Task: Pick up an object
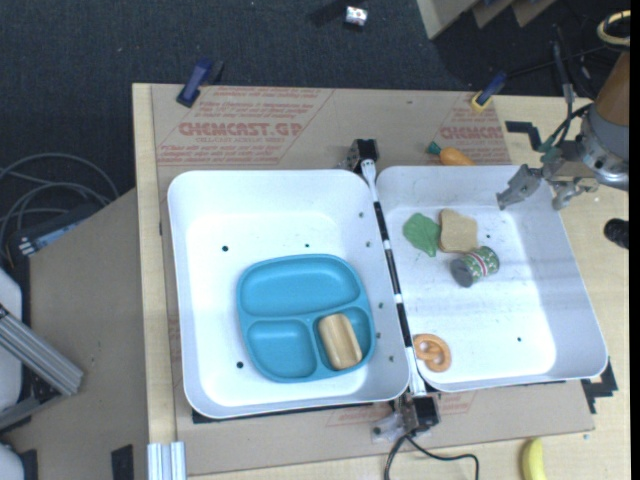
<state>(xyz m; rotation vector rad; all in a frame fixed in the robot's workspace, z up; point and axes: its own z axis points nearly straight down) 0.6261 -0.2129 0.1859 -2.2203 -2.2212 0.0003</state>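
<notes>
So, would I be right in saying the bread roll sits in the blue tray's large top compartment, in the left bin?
Not quite: the camera view shows the bread roll in the lower right compartment of the blue tray, not the large top one. The tray is indeed in the left bin.

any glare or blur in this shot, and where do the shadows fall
Camera view: light is even and soft, with no hard glare on the white bins; the blue tray shows only a faint sheen. The can and the pretzel cast short, weak shadows. The gripper at the right edge looks slightly soft, while the bin contents are sharp enough to tell apart.
</notes>
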